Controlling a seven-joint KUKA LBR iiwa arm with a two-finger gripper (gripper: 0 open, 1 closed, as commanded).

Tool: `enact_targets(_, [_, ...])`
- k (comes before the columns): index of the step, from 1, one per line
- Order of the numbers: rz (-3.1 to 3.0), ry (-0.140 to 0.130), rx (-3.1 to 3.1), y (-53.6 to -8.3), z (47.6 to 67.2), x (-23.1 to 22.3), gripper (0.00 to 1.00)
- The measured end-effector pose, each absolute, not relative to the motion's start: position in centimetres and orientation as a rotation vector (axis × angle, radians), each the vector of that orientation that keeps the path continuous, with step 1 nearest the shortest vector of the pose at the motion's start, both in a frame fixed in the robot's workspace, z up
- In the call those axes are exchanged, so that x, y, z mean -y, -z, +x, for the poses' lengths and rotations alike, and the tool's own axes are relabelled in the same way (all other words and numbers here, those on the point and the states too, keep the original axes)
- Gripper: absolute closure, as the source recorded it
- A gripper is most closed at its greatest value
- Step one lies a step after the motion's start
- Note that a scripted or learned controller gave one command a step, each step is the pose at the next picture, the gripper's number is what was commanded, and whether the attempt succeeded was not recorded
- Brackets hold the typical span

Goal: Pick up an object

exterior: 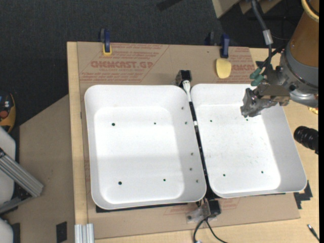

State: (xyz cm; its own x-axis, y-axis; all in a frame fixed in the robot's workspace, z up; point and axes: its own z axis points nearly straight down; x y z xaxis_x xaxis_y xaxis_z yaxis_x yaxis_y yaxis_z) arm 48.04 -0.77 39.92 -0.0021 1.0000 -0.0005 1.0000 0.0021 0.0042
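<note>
Hovering over right bin (pixel 283 181), gripper (pixel 249 110), grip state unclear, yellow object (pixel 223 68) upright beyond.

the arm (pixel 310 49) is cut off by the right and top edges of the frame. the gripper (pixel 251 108), over the upper right of the right bin (pixel 283 181), is too small and blurred to read its fingers, or anything between them. the bin's far right corner sits hidden under it.

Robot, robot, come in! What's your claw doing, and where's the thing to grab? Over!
Gripper over right bin, far edge. Yellow object on the board beyond the bins, not in the gripper. Nothing in the way.
</note>
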Motion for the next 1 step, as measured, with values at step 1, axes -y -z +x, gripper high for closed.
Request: enact_targets(1, [2.220, 0.009, -2.232, -28.90, 55.96, -5.02, 1.00])
